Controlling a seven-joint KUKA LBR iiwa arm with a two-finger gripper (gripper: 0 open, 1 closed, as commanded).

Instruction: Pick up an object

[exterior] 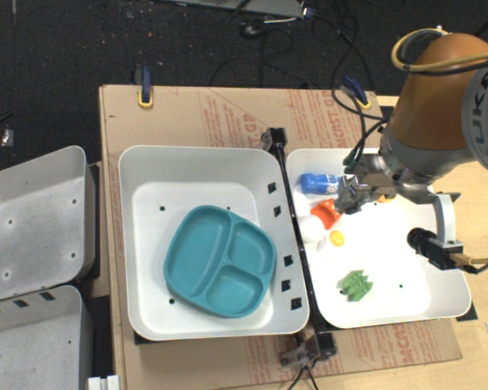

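The counter (pixel 187 108) carries two shallow white bins side by side; the left bin (pixel 146 169) holds a teal divided plate (pixel 220 260), lying flat and slightly turned, with one large compartment and two smaller ones; the right bin (pixel 390 299) holds several small things gathered near its left wall. A blue object (pixel 315 183) lies toward the far left corner of that bin; just nearer than it sits an orange piece (pixel 326 214), with a white rounded object (pixel 311 228) touching or just beside it and a small yellow piece (pixel 337 238) close by; a green leafy item (pixel 355 285) lies apart from them, toward the near side of the bin.

The grey arm with its orange band (pixel 439 88) reaches in from the right, and its claw (pixel 347 198) hangs low over the cluster, between the blue object and the orange piece; whether it is spread or pressed together cannot be told, as the wrist hides it from above, and nothing is visibly pinched in it. A black fitting (pixel 433 248) hangs off the arm over the right part of the bin.
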